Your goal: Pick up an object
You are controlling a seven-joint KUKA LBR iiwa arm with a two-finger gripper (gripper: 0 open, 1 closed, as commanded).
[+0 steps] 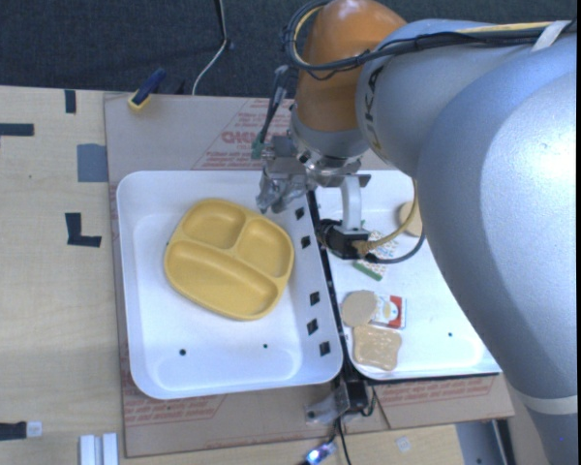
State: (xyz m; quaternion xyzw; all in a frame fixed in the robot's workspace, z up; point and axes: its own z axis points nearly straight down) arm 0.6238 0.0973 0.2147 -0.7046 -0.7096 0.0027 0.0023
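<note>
Yellow plastic, a divided plate [230,257] lies flat in the left bin [145,289], tilted a little toward its upper left corner. The gripper [283,194] hangs just above the plate's upper right rim, near the wall between the two bins; whether its jaws are apart or together cannot be told. In the right bin [445,342] lie tan, toast-like pieces [370,329] and a small red-and-white packet [394,310].

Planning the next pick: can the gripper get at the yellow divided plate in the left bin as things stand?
Probably yes. The yellow divided plate lies alone and uncovered in the left bin, and the gripper hangs just above its upper right edge, with nothing between them.
</note>
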